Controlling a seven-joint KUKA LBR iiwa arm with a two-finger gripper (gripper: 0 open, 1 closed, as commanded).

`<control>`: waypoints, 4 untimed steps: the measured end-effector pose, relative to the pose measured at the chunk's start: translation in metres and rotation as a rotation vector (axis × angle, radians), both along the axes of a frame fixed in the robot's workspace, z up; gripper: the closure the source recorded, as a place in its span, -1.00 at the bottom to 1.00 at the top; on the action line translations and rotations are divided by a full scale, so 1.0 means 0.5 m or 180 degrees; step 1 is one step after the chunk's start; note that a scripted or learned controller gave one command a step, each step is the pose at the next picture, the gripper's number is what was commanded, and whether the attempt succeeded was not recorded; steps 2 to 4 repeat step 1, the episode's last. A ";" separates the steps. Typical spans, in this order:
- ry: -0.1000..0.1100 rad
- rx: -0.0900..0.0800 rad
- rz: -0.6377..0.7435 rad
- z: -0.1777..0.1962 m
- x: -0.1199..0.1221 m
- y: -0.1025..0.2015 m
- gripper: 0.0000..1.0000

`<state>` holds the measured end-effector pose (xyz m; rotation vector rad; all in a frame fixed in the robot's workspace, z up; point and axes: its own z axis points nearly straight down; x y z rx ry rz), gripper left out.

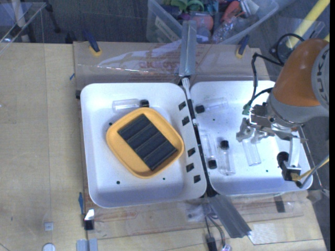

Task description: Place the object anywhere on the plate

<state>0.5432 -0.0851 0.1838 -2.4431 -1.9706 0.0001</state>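
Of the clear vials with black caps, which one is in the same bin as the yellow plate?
The vial lying on its side just behind the yellow plate in the left bin. The other vials lie in the right bin, under the arm.

Wooden tabletop [36, 140] carried 2 white bins side by side: left bin [94, 156], right bin [261, 179], touching at centre.

No text or label can be read.
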 end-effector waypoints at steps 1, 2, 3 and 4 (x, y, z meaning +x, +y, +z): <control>0.0000 0.0000 0.0001 0.000 0.000 0.000 -1.00; 0.0000 0.0000 0.0001 0.000 0.000 0.000 -1.00; 0.0000 0.0000 0.0001 0.000 0.000 0.000 -1.00; 0.0000 0.0000 0.0001 0.000 0.000 0.000 -1.00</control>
